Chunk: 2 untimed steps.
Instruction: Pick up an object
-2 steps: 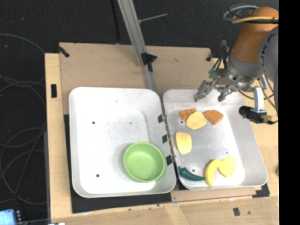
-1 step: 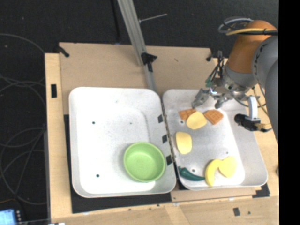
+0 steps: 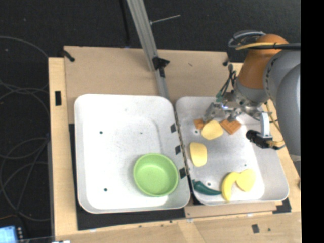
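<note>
The hand (image 3: 224, 113) is hanging low over the far part of the right bin (image 3: 263, 186), and I cannot tell its state or whether it has hold of anything, since the metal parts are blurring together from here. It is sitting just above a pale yellow, rounded piece (image 3: 212, 130) that is lying beside two flat orange-brown pieces, one (image 3: 232, 127) on the arm's side and another (image 3: 199, 124) toward the bin divide; whether the hand is touching any of them I cannot make out. Nearer the middle of that bin a second smooth yellow lump (image 3: 198, 154) is resting alone, and at the near edge a curved yellow banana shape (image 3: 229, 185) is lying against a paler yellow wedge (image 3: 246, 179), with a dark green item (image 3: 205, 188) tucked into the near left corner. The left bin (image 3: 101, 120) is carrying a glossy light green bowl (image 3: 155, 174) near its front right corner, with broad bare white floor behind it. Both bins are looking shallow, with rounded corners, sitting side by side on the tan surface (image 3: 101, 70). A slanted metal pole (image 3: 144, 32) is crossing above the far edge.
</note>
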Motion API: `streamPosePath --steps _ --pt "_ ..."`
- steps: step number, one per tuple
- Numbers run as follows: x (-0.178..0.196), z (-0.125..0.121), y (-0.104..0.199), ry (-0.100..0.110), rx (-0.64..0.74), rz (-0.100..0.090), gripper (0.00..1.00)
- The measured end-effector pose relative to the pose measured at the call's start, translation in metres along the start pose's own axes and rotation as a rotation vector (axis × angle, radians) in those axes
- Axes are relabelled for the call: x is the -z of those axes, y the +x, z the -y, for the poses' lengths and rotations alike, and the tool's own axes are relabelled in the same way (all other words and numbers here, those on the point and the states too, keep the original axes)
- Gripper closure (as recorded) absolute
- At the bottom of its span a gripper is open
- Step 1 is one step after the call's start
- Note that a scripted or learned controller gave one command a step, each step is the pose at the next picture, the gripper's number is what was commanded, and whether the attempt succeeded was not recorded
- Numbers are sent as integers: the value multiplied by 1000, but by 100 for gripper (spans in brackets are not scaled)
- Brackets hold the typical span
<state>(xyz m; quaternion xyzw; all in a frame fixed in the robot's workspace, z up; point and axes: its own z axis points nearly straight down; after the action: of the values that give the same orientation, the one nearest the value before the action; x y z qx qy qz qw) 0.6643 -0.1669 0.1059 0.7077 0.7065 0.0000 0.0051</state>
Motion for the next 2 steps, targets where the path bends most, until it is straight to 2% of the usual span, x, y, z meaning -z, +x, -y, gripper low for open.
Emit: streamPosePath --steps 1,2 --pt "15 -2 -1 -7 0 0 100" --pt "78 -7 -8 -1 0 -5 100"
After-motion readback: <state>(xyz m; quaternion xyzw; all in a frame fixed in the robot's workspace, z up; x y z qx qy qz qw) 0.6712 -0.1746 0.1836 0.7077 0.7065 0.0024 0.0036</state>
